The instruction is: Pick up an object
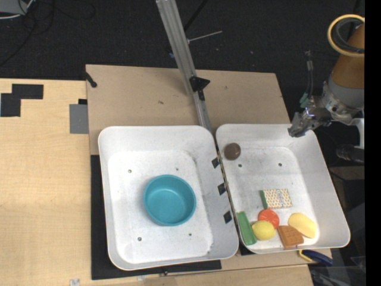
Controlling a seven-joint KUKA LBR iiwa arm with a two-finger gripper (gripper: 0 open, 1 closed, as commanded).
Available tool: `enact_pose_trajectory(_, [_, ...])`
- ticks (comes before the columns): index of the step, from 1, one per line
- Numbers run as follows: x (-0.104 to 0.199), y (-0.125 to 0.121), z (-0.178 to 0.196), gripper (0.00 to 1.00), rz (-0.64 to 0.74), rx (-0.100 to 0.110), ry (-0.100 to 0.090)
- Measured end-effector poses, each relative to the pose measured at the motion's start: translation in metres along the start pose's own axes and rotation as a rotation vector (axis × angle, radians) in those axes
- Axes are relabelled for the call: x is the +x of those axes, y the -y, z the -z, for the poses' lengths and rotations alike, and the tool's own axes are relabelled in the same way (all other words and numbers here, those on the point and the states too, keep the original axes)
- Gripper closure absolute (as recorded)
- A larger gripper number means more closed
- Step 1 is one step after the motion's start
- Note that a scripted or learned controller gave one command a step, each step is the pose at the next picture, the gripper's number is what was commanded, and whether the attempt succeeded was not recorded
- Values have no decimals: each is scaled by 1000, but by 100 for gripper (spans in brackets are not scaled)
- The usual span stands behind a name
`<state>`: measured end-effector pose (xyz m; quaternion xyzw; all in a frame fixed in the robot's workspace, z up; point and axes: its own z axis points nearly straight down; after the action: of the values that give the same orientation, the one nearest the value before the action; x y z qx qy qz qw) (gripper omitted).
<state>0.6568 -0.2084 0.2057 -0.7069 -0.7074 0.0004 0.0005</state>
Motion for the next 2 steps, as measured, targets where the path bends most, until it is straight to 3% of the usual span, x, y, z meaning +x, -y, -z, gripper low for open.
enact_pose_trajectory(2, [94, 5, 3, 100, 2, -1, -1])
